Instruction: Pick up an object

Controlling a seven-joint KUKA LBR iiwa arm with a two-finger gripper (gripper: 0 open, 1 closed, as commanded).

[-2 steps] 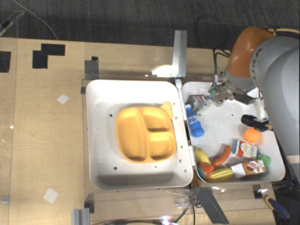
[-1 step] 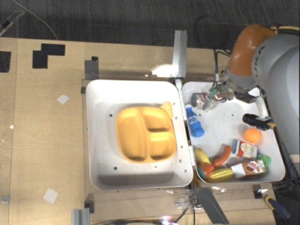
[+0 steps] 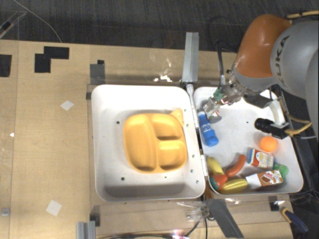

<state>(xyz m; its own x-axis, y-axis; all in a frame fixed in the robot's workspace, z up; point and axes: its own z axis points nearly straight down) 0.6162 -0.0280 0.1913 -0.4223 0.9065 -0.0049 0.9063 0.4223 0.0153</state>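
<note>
My gripper (image 3: 213, 108) hangs over the upper left of the right bin (image 3: 234, 128), just above the top end of a blue bottle (image 3: 207, 130) that lies along the bin's left wall. No object shows between its fingers. Lower in the same bin lie an orange ball (image 3: 269, 143), a small juice carton (image 3: 259, 158), a red sausage (image 3: 236, 166), a yellow banana (image 3: 215, 165), a yellow corn-like piece (image 3: 236, 184) and a red-and-white carton (image 3: 269, 178).
The left bin (image 3: 107, 148) holds a yellow compartment tray (image 3: 154, 142). A metal divider post (image 3: 190, 59) stands between the bins at the back. The arm's orange band (image 3: 259, 49) looms over the right bin's upper right.
</note>
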